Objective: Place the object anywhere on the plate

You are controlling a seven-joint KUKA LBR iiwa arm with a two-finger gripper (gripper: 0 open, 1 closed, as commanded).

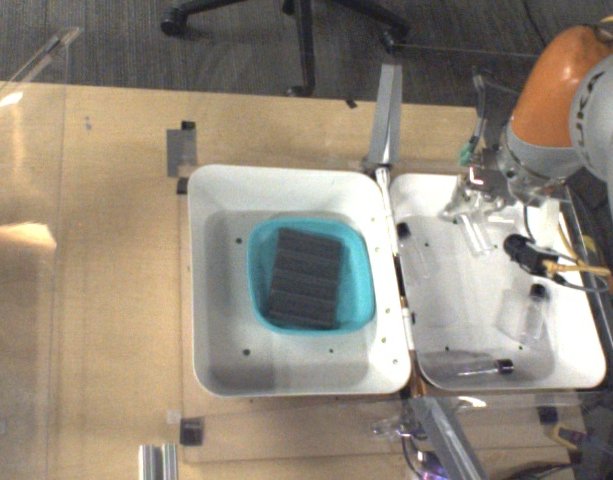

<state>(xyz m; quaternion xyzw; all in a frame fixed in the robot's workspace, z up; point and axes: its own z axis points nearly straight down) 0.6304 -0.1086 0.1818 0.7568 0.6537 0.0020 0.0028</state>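
Teal plate (361, 268) already bears the dark ridged block (306, 280); gripper (473, 213) over the right bin (576, 368) should lift clear, its grip state unclear.

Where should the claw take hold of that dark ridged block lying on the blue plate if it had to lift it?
Probably from straight above, across the narrow width of the dark ridged block. It lies flat on the blue plate, slightly tilted, with its long sides free of the plate's raised rim, so the fingers could close on those two long edges near the middle.

Dark ribbed block (306, 277) lies on teal plate (358, 268) in left bin (216, 198); arm (566, 88) above right bin (576, 353).
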